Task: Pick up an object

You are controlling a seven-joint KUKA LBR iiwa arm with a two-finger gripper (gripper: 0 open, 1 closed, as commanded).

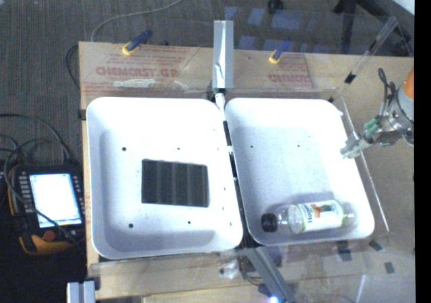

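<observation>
Over the right bin's point(296, 110) far right rim, the end effector point(355, 147) hangs at the end of the arm point(397, 123), tips pointing down-left toward the bin wall. Too small and blurred to read, so I cannot tell whether it is spread or closed; nothing visible in it. Target candidate is the bottle point(308, 217): clear plastic, dark cap, coloured label, lying on its side along the near wall of the right bin, cap toward the divider between bins. It is well apart from the end effector, nearer the camera and further left. Left bin point(108, 126) carries just a dark ribbed rectangle point(174, 182) flat on its floor, doesn't look graspable. Counter point(135, 69) behind has two small clips with yellow ends point(136, 42) point(279, 52), irrelevant. My read: approach step, no grasp attempted yet on this frame. Next move needs a traverse toward the near edge of the right bin, centred over the bottle body, fingers set across the short axis, then descend. Risks: round bottle rolls under contact, and it sits tight against the bin wall, so finger clearance on that side looks thin.
</observation>
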